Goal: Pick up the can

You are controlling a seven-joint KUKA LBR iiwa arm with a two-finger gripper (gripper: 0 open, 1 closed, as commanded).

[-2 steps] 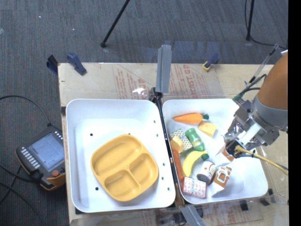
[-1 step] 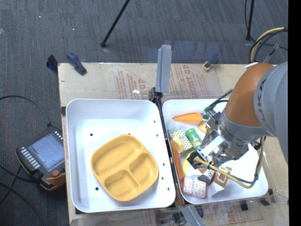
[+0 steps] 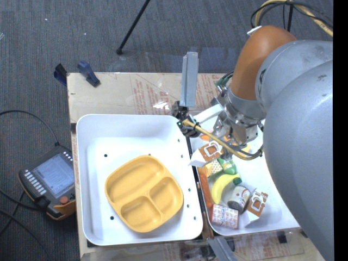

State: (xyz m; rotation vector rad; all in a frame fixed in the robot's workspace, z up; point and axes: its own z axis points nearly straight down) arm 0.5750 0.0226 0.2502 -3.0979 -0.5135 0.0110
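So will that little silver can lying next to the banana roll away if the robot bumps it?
Probably: the small silver can seems to lie on its round side. The yellow banana and packets crowd it, so it likely won't roll far.

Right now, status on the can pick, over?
Gripper low over right bin. Can lying loose among clutter. Banana, snack packets crowding it.

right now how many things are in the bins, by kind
yellow divided plate: 1
banana: 1
carrot: 1
can: 1
small printed packets: 3
green item, kind unclear: 1
total: 8
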